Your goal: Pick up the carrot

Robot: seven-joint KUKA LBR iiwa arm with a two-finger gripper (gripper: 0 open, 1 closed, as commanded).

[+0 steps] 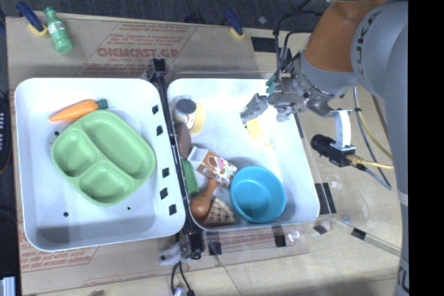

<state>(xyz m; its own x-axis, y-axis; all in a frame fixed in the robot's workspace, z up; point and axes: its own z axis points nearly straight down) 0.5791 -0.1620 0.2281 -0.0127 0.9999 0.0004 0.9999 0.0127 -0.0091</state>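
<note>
Tool (267,109) over right bin (305,170), carrot (74,109) in left bin (28,170), cardboard (135,48) reading CHEMCAST

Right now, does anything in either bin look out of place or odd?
The carrot lies in the left bin beside the green plate, while the gripper is over the right bin, far from it.

Glossy white plastic bins (28,170); matt green plastic divided plate (104,156); smooth orange plastic carrot (75,109); shiny blue plastic bowl (257,194); brown printed cardboard covering the table (132,46).
</note>
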